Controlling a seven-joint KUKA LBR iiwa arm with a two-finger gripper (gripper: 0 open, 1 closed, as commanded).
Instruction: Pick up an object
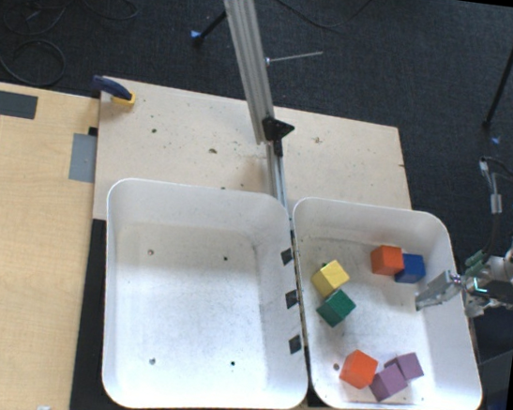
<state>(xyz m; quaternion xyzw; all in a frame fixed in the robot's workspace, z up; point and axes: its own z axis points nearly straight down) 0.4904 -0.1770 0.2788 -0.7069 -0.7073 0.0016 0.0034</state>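
The right bin [442, 233] holds several small cubes. An orange cube [386, 259] touches a blue cube [411, 267] near the back. A yellow cube [331, 277] and a green cube [336, 307] sit close to the divider. At the front lie another orange cube [358, 368] and two purple cubes [390, 382] [409, 366]. My gripper [435, 293] hangs at the bin's right rim, just right of and slightly below the blue cube, with nothing seen in it. The rest of the arm is cut off at the right edge.
The left bin [125, 200] stands beside the right one, with black clips [291, 298] along the shared wall. A slanted aluminium post [254, 62] rises behind the bins. A blue-and-yellow clamp [113, 90] lies at the bench's back left corner.
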